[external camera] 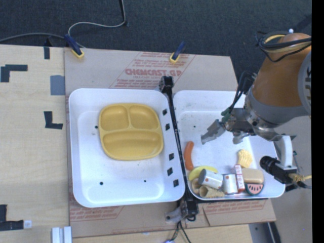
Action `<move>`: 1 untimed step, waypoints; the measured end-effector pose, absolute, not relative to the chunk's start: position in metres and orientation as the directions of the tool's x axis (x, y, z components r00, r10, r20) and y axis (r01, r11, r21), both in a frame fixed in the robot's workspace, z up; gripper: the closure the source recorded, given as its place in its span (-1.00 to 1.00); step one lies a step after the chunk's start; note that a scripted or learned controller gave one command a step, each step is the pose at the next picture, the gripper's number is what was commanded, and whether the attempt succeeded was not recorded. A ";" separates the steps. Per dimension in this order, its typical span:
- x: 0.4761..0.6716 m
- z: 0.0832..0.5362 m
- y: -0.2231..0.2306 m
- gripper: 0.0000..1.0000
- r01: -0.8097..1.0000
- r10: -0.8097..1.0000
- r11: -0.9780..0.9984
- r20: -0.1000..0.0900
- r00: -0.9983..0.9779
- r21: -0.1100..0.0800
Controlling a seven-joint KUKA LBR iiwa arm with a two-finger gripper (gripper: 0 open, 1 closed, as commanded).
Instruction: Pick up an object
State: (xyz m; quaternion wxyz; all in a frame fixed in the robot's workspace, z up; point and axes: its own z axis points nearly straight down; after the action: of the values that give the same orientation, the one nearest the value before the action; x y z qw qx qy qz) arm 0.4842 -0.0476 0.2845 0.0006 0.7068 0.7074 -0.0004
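Observation:
My gripper [224,135] hangs over the middle of the right bin [202,105], open, with nothing between its fingers. Its left finger [210,134] points toward the bin's centre. Below it, along the front edge, lies a cluster of toy foods: an orange sausage-like piece [189,155], a yellow curved piece [198,171], a silver can [210,178], a red and white can [239,178], a yellow corn piece [245,158], a tan block [253,175] and a watermelon slice [254,189].
The left bin [81,135] holds a yellow divided plate [130,130]. A black divider [172,135] runs between the bins. The orange-banded arm [281,80] covers the right bin's right side. Cardboard and clamps lie behind the bins.

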 end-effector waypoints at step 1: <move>0.482 0.183 -0.067 -1.00 1.000 1.000 0.000 0.000 0.000 -0.005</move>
State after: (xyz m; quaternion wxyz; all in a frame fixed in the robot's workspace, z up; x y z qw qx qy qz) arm 0.4825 -0.0667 0.1830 -0.0018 0.7070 0.7072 -0.0015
